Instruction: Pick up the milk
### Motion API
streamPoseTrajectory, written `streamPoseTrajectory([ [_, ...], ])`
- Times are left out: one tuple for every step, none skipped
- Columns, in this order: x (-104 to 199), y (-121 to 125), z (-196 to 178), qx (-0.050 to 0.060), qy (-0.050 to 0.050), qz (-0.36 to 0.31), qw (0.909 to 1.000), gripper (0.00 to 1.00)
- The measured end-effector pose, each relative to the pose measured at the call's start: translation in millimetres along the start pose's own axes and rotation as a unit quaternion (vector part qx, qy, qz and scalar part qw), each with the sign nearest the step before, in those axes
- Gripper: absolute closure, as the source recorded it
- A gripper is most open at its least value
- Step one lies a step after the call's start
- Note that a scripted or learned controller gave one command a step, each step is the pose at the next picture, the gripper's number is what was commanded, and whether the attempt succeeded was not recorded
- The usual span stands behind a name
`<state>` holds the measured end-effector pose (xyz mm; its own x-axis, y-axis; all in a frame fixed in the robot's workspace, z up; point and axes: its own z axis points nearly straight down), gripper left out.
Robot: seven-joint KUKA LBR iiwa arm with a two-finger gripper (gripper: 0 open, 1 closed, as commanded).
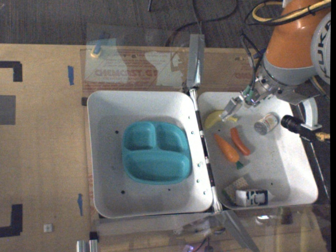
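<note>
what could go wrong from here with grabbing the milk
1. The gripper sits over the yellow lemon-like fruit at the right bin's far end, while the small white milk carton lies at the near end; it may grab the wrong item.
2. The carton lies near the bin wall, crowding the fingers.

Overhead slanted view onto both bins (105, 101)

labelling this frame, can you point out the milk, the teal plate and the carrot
milk (252, 197), camera view, middle of the carton lying on its side
teal plate (156, 152), camera view, the ridge between its compartments
carrot (227, 148), camera view, middle of its orange body
</note>
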<state>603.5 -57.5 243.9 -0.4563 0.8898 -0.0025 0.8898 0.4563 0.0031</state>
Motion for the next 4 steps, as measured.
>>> streamPoseTrajectory([
  [-106,18,-40,0.000,-0.001,-0.061,0.9981,0.00],
  [-116,14,-190,-0.002,-0.003,-0.248,0.9687,0.00],
  [-160,-52,67,-0.001,-0.001,-0.357,0.9341,0.00],
  [-166,-38,-73,-0.001,-0.002,-0.405,0.9145,0.00],
])
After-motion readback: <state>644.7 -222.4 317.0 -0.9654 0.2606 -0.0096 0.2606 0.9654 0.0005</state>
